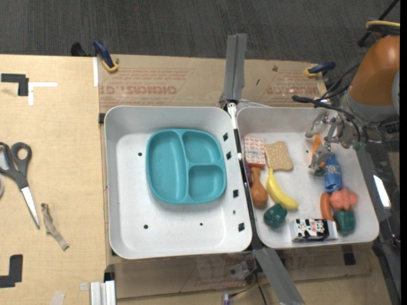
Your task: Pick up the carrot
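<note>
I had the two-finger metal gripper (pixel 321 146) low in the right white bin (pixel 299 232), a slim orange carrot (pixel 316 150) seemingly between its fingers, though I couldn't tell their grip. Next called for lifting straight up.

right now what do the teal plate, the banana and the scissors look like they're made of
Teal plate: probably moulded plastic, one even colour with a soft sheen and rounded compartment walls.
Banana: likely toy plastic, uniformly bright yellow and smooth.
Scissors: pale, metal-looking blades and dark grey handle loops, perhaps plastic; too small to be sure.
</note>
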